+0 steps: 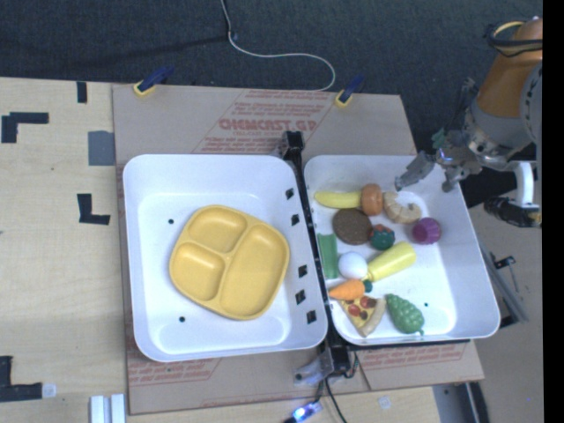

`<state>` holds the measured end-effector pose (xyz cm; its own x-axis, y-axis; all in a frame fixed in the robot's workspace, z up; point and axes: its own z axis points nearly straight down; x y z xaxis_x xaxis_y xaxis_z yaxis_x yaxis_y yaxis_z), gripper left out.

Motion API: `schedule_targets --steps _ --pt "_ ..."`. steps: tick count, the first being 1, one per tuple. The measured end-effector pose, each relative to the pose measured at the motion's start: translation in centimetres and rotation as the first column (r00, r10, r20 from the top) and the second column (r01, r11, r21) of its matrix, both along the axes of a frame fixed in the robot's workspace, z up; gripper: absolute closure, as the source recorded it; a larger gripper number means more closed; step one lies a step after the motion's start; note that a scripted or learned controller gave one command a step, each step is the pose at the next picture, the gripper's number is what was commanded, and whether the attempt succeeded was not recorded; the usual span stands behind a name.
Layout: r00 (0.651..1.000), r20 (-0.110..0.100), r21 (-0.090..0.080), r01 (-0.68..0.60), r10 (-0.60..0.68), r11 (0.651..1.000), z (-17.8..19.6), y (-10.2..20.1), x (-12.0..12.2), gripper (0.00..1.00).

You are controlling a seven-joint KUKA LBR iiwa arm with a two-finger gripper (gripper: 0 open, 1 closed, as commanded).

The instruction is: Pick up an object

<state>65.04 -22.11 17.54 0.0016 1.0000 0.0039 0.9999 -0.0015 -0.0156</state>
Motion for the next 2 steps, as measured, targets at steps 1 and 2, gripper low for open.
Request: schedule_targets --steps 1,2 --pt "1.0 0.011 -0.003 -0.003 0.003 1.0 0.8 0.0 0.3 0.0" --pt "1.0 0.006 -0.003 -0.003 0.003 1.0 -4.5 -0.1 -0.8 0.0"
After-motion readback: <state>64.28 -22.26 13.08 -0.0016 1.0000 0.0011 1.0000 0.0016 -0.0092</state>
